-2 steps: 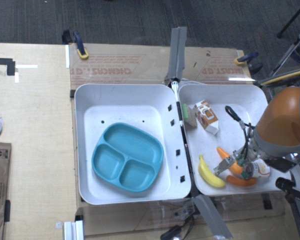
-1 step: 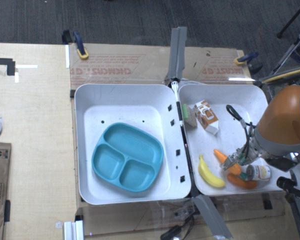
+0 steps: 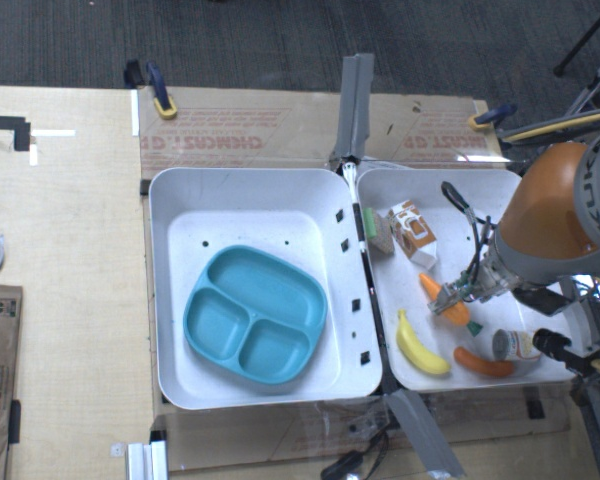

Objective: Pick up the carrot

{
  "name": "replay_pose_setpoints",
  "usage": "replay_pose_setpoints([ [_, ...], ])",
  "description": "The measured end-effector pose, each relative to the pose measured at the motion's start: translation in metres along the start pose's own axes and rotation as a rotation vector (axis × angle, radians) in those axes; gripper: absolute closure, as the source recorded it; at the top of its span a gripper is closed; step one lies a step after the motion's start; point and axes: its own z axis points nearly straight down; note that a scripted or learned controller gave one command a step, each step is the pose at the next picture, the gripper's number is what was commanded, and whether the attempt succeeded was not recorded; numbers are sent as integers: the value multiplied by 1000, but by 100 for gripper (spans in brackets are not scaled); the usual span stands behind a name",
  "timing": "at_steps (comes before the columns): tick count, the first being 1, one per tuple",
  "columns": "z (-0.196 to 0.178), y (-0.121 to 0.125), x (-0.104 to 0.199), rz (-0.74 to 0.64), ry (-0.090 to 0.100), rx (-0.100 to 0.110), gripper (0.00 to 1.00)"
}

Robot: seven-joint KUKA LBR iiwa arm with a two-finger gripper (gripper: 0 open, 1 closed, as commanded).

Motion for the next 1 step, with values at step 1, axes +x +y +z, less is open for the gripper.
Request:
replay_pose_setpoints([
  [1, -95, 4, 46, 4, -1, 0, 100],
])
